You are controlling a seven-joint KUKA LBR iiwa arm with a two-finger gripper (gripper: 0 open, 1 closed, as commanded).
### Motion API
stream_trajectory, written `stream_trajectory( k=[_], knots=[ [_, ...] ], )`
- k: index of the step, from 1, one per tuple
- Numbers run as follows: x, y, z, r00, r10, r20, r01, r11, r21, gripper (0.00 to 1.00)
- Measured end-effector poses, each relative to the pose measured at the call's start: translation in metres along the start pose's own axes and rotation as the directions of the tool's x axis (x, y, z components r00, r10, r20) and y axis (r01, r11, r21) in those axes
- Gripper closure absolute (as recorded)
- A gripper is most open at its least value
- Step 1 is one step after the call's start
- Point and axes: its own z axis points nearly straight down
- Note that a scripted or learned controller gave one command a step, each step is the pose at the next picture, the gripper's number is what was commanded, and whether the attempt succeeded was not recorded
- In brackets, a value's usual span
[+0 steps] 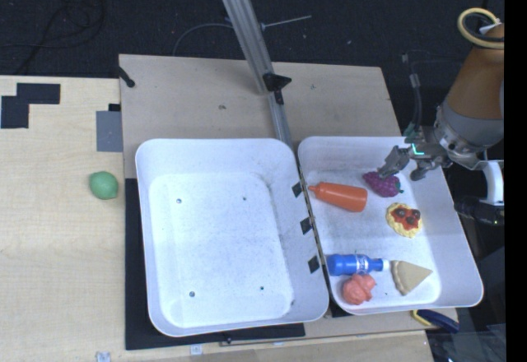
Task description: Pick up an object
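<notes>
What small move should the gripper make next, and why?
Probably lower straight down onto the purple grape bunch. The gripper sits open just above and right of it in the right bin, with nothing between its fingers, and the orange carrot lies apart to the left.

Pincer (pixel 405 163) low, fingers spread
</notes>
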Motion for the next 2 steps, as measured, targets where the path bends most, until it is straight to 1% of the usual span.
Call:
stream_trajectory(
  k=[1, 2],
  knots=[
    [0.000, 0.000, 0.000, 1.000, 0.000, 0.000, 0.000, 1.000, 0.000, 0.00],
    [-0.001, -0.001, 0.043, 1.000, -0.001, 0.000, 0.001, 1.000, 0.003, 0.00]
  ],
)
